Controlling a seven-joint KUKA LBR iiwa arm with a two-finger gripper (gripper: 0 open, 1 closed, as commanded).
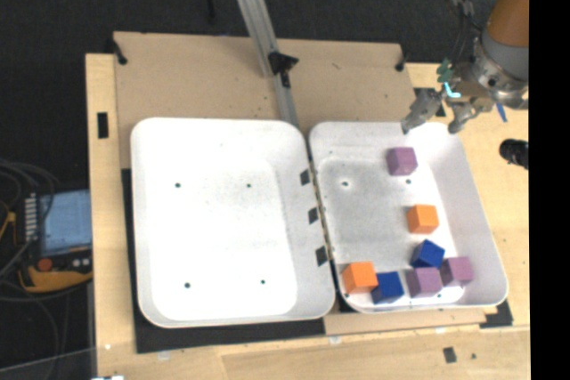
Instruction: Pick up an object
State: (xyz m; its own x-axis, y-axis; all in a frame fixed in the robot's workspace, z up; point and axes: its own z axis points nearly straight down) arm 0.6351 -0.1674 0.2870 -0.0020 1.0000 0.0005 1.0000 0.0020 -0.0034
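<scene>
The right bin holds several small blocks. A purple block lies near its far end and an orange one sits mid-right. Along the near wall lie an orange block, two blue blocks and two purple blocks. My gripper hangs over the bin's far right corner, above and to the right of the far purple block. Its two fingers are spread apart with nothing between them.
The left bin lies beside the right one. A slanted metal pole rises behind the bins. A grey device with cables sits off the bench at the left.
</scene>
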